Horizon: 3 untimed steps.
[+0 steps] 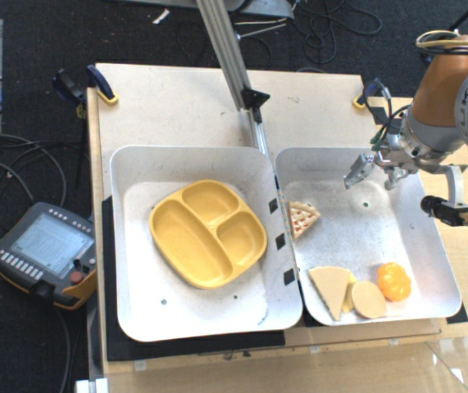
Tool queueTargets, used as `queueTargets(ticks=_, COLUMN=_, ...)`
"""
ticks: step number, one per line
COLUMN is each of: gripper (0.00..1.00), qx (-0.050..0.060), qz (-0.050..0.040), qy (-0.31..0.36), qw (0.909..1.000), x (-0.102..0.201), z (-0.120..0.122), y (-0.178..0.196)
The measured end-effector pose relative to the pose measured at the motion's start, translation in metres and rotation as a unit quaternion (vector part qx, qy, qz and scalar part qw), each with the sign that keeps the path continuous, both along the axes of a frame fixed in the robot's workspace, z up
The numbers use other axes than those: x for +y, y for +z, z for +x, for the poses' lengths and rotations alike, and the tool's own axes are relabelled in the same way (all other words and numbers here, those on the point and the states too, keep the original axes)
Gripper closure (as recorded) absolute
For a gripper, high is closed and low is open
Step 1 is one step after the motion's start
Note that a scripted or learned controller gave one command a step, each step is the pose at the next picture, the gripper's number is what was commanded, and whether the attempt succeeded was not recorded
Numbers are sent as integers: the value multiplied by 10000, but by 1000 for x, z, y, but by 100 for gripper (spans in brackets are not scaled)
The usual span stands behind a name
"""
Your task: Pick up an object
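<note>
While the pale counter (176, 105) sits over a dark floor with black cables, two white bins rest on it. Left bin (135, 301) holds a smooth yellow plate (208, 232) with three dips. Right bin (430, 244) holds a flat tan wedge (330, 289), a tan round (369, 300), a bumpy waffle piece (302, 217) and an orange ball (394, 282). Gripper (373, 177) hangs over its far end, jaws wide, holding nothing.

Right bin (430, 244): bare floor lying open mid-bin. Waffle piece (302, 217) crowding left wall; cheese wedge (330, 290), round slice (370, 300), orange piece (394, 282) clustering along near edge. Gripper (374, 173) hanging over far end.
</note>
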<state>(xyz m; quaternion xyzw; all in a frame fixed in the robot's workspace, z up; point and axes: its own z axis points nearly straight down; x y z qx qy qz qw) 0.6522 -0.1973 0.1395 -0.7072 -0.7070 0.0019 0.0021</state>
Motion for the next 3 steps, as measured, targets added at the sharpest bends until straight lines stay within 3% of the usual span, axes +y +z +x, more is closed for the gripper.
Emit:
queueTargets(ticks=1, gripper=0, qx=-10, qz=-2, qy=7, qw=10000, x=1, z=-1, y=-47)
queueTargets(ticks=2, gripper=100, qx=-43, qz=-11, qy=8, qw=10000, x=1, z=1, y=-33)
queueTargets(ticks=3, gripper=100, qx=-68, qz=-15, qy=-3, qw=10000, x=0, z=-3, y=29)
